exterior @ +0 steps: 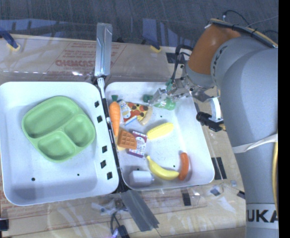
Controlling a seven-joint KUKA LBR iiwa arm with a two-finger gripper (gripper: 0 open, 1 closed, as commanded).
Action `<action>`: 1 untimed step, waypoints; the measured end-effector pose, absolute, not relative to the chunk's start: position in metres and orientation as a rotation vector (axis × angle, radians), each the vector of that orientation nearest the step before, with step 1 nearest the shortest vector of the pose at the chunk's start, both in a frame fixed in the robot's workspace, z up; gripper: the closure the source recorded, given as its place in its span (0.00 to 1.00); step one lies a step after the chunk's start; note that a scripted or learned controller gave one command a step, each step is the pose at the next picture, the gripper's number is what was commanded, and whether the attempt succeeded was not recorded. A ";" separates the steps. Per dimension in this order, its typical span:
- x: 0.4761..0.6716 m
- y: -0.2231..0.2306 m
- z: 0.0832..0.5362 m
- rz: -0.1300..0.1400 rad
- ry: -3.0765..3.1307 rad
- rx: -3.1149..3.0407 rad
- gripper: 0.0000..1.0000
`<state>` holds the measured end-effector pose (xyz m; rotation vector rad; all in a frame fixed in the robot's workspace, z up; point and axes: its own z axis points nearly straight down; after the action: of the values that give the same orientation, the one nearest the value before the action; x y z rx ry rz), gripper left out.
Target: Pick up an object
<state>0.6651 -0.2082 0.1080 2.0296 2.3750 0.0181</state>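
Gripper (166, 94) low at far end of right bin (203, 148), beside pale green item (168, 103), likely target; whether claw is open, cannot tell. Carrot (114, 114) lies near.

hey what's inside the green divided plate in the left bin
Nothing shows in the green divided plate; all three compartments look bare. It lies flat in the left bin, and the bin floor beneath it is covered from view.
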 end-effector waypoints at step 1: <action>0.669 -0.207 0.125 0.021 2.378 2.014 1.00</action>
<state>0.6685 -0.2071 0.1253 2.0138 2.3779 0.0212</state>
